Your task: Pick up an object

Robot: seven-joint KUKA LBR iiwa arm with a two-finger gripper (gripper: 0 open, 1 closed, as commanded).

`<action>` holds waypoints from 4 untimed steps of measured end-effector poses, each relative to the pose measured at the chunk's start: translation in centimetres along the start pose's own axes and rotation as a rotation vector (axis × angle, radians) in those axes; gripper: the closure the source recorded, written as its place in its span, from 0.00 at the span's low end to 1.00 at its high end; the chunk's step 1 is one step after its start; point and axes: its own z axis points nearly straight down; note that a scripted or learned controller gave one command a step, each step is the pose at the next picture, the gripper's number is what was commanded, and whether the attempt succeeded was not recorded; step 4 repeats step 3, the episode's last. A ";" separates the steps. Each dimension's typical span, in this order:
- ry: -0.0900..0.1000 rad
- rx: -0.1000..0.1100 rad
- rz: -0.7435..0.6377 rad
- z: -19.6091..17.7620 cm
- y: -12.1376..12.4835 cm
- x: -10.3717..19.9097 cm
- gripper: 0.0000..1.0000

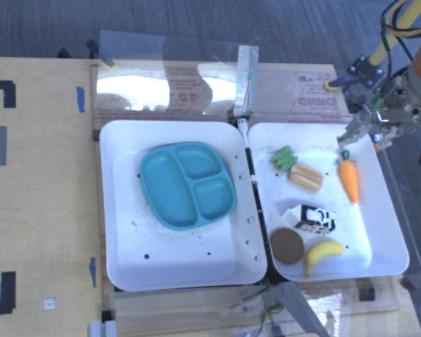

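The right bin point(389, 209) holds several toy foods: a green leafy piece point(284, 158), a hot-dog bun point(306, 177), an orange carrot point(349, 180), a black-and-white carton point(316, 218), a brown round cookie point(288, 245) and a yellow banana point(323, 253). My gripper point(363, 139) hangs over the bin's far right corner, just beyond the carrot's green top. Its fingers point(348, 137) are spread open with nothing between them.
The left bin point(119, 209) carries a blue divided plate point(188, 184). A clear plastic wall point(196, 83) with a grey post point(245, 79) stands behind both bins. Cables and the arm's wrist point(400, 62) crowd the upper right corner.
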 end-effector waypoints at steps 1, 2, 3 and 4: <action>0.004 -0.009 -0.148 16.6 2.1 -4.0 0.00; 0.000 -0.011 -0.149 15.6 2.1 -4.1 1.00; 0.000 -0.018 -0.059 2.9 4.7 4.6 1.00; 0.000 -0.018 -0.059 2.9 4.7 4.6 1.00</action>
